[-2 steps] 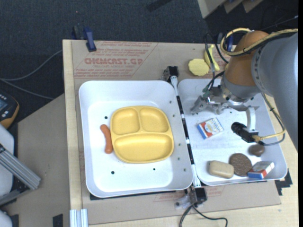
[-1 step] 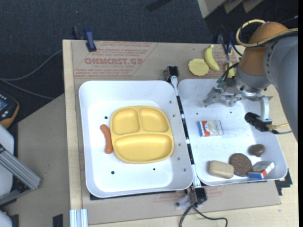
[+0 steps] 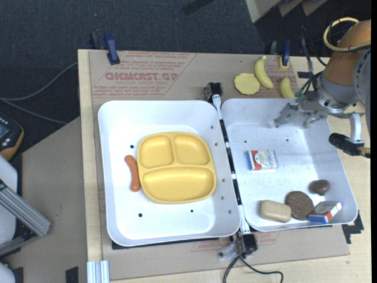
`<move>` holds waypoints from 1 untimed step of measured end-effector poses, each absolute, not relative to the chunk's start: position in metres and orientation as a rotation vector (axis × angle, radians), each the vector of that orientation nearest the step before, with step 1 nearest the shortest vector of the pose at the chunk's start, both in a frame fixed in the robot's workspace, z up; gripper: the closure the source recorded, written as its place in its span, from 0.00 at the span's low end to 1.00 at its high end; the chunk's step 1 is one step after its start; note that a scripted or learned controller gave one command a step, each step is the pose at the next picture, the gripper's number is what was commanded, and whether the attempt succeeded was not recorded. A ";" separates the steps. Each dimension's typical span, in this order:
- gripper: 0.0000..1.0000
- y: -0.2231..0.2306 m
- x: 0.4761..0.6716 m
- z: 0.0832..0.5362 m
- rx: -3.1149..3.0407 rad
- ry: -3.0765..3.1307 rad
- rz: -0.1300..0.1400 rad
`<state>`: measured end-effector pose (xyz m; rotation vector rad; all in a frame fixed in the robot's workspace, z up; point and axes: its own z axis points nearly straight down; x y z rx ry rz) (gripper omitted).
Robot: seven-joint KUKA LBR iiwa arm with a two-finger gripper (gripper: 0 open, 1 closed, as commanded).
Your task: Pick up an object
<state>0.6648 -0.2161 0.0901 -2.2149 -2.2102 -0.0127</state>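
hovering at right bin (image 3: 330,158) far rim, gripper (image 3: 293,114) jaws spread, gripping nothing; box (image 3: 261,160) lies apart, nearer bin's middle, below jaws.

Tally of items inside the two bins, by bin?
Left bin: 2 – yellow divided plate, orange sausage
Right bin: 5 – small carton, tan block, brown disc, brown lump, red-blue box
Total: 7

arm (image 3: 347,63) | grey rounded body, orange band above wrist | yellow cable loop at top | thin dark cables along wrist | gripper (image 3: 293,115) grey metal, angular | black part on lower side
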 end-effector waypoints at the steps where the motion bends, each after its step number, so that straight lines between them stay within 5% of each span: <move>1: 0.00 -0.207 0.667 0.108 -2.222 -2.226 -0.003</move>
